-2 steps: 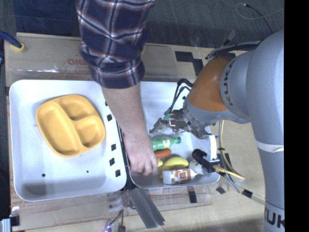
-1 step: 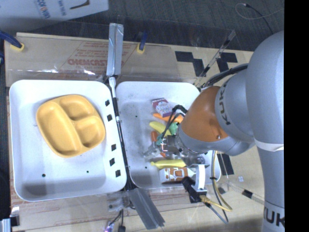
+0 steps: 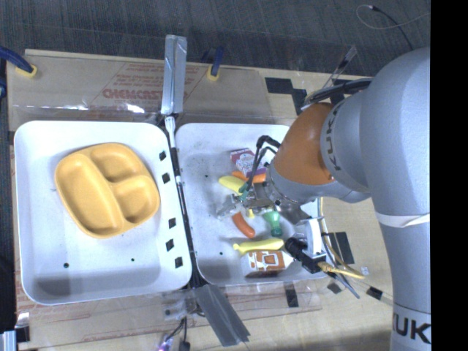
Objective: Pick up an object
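Observation:
In the right bin (image 3: 201, 196) lies a heap of small toy food items: a yellow banana-like piece (image 3: 232, 183), an orange carrot-like piece (image 3: 244, 227), a green piece (image 3: 274, 223), a yellow piece (image 3: 257, 247) above an orange-brown box (image 3: 265, 262), and a red-and-white packet (image 3: 241, 158). My gripper (image 3: 251, 194) reaches down into the middle of this heap, just right of the yellow banana-like piece and above the orange one. The wrist hides most of it.
The left bin (image 3: 36, 254) holds a yellow divided plate (image 3: 107, 189). A metal divider strip (image 3: 174, 72) runs between the bins. The big grey and orange arm (image 3: 329, 152) covers the right bin's right side. Cables and black brackets lie at the bench's lower right.

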You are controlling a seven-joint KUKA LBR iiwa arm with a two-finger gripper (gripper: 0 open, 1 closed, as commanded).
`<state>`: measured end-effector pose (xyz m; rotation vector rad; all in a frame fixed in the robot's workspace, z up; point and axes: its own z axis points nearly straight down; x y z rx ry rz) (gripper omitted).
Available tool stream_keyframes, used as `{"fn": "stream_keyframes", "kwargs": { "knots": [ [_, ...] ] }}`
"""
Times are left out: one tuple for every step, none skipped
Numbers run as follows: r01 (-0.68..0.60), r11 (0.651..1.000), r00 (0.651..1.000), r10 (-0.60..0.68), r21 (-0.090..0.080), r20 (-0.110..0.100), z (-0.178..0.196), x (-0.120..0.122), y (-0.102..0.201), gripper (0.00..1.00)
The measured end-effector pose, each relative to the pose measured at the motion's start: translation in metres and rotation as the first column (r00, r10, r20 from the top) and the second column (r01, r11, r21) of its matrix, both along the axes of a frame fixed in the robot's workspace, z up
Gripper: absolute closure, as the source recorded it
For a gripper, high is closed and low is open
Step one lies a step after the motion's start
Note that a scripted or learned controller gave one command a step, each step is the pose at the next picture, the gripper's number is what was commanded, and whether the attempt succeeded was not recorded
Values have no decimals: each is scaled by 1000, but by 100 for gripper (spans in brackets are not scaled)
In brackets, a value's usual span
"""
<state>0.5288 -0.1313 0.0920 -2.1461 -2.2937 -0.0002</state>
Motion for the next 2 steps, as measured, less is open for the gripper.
{"fn": "stream_keyframes", "kwargs": {
  "knots": [
    [-4, 1000, 1000, 4, 0, -1, 10, 0, 0, 100],
    [14, 1000, 1000, -14, 0, -2, 140, 23, 46, 100]
  ]
}}
